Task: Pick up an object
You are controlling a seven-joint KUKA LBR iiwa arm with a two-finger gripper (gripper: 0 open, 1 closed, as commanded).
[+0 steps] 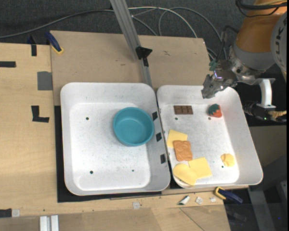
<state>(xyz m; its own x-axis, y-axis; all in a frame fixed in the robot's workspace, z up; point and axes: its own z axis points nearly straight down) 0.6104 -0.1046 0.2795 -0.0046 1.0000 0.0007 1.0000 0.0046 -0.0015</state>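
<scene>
Chocolate bar [183, 110] lies flat, long axis left-right, near claw [209, 91].

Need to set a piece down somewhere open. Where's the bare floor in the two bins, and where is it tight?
Left bin: open all around the blue bowl, widest toward its near-left corner. Right bin: bare strip between the chocolate bar and the small yellow piece. Crowded around the yellow slices and orange piece; gripper hangs by the red-green toy.
</scene>
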